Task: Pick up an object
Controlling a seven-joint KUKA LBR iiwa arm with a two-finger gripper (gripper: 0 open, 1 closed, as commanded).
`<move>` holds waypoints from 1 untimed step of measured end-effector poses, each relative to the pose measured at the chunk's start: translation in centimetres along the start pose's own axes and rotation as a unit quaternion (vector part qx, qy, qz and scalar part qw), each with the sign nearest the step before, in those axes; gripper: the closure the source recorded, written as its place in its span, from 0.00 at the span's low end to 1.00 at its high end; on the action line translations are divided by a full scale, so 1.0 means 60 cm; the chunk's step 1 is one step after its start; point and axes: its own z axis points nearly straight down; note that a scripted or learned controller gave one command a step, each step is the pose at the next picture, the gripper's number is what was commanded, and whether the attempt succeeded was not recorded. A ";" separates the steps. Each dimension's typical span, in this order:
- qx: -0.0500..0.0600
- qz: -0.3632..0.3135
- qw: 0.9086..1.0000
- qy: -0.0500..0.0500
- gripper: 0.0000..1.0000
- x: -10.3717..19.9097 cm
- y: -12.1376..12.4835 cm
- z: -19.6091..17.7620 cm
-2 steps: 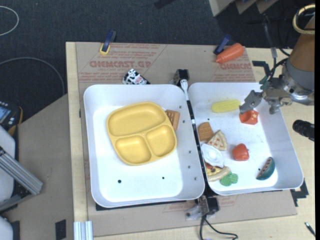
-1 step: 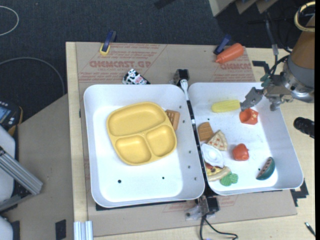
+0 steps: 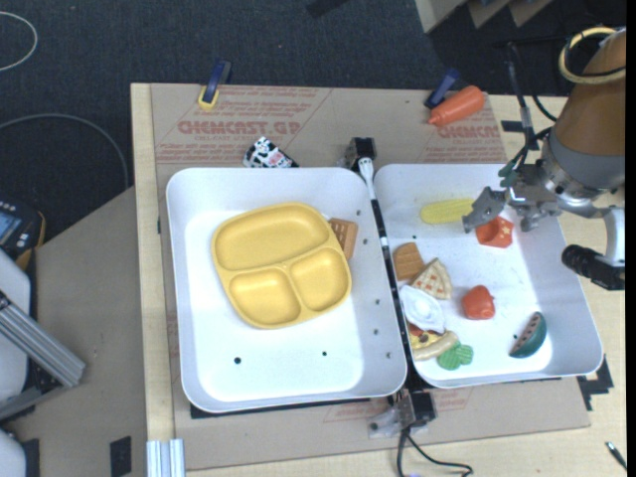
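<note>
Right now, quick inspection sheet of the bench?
Surface: cardboard-topped bench bearing left bin and right bin, side by side.
Job's things: right bin holds corn cob, red piece at the gripper, tomato, watermelon slice, waffle wedge, bread piece, and a food pile at the near edge.
Clutter: yellow divided tray in left bin, a brown piece beside it; carrot and black-and-white toy on the bench.
Grippers: gripper low over right bin, around the red piece; grasp cannot be confirmed.
Cables: black cable at front edge.
Surroundings: dark carpet.
</note>
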 end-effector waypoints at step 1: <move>0.000 0.000 1.000 0.000 0.00 0.004 0.006 0.105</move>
